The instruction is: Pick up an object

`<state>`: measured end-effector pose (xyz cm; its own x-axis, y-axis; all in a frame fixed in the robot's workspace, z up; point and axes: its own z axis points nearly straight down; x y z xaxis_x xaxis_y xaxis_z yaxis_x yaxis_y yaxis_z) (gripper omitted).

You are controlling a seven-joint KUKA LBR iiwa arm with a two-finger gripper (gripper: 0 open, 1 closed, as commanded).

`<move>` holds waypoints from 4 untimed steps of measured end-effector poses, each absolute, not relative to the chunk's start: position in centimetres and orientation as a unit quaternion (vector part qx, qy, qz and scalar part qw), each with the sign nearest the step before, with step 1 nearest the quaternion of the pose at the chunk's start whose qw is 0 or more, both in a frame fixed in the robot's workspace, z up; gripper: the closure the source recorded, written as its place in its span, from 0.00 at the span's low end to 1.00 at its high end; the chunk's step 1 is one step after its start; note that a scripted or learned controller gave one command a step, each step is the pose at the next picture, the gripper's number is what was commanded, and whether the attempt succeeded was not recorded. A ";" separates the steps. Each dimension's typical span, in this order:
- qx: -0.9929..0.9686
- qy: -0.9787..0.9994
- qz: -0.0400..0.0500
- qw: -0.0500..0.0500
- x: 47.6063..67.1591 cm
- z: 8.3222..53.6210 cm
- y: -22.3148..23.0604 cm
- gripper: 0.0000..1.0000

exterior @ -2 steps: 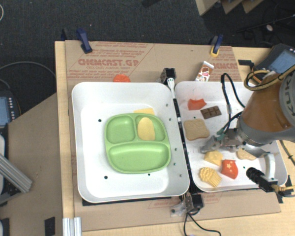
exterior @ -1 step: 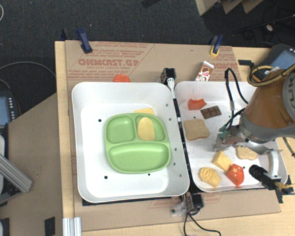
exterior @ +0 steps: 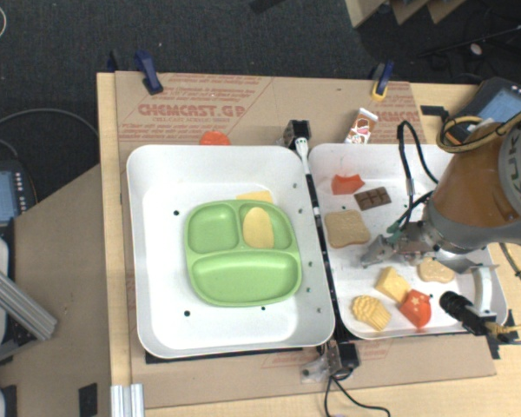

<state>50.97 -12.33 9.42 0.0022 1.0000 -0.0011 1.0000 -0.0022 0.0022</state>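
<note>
Down in the right bin point(exterior: 378, 159), the gripper point(exterior: 378, 252) sits low among the toy food, with the grey arm point(exterior: 469, 189) and its orange band reaching in from the right. From where I stand I cannot tell whether the gripper is spread or pressed together, nor whether it has anything in it.

It is just beside the lower right corner of a bread slice point(exterior: 346, 228). A yellow cheese wedge point(exterior: 392, 282) lies just below it. Below that, a ridged yellow piece point(exterior: 371, 312) and a red fruit point(exterior: 417, 308) lie side by side near the bin's front edge. A beige biscuit point(exterior: 435, 271) lies to the right of the gripper, close under the wrist. Toward the far wall lie a red chunk point(exterior: 347, 182) and a brown chocolate bar point(exterior: 372, 199), near each other but apart.

The left bin point(exterior: 156, 233) holds a green plate point(exterior: 243, 276) with 3 compartments. A yellow oval piece point(exterior: 258, 227) rests in its upper right compartment, and a pale yellow slab point(exterior: 256, 196) lies against the plate's far rim.

The 2 bins sit touching on a cardboard-covered bench point(exterior: 200, 102).
</note>
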 end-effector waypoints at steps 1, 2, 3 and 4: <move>0.708 0.706 -0.001 -0.003 47.7 8.4 -12.2 0.00; 0.708 0.707 0.001 0.003 48.1 9.6 -12.3 1.00; 0.708 0.706 0.002 0.008 52.7 18.8 -19.6 1.00; 0.707 0.707 0.000 0.001 52.4 18.2 -19.1 0.00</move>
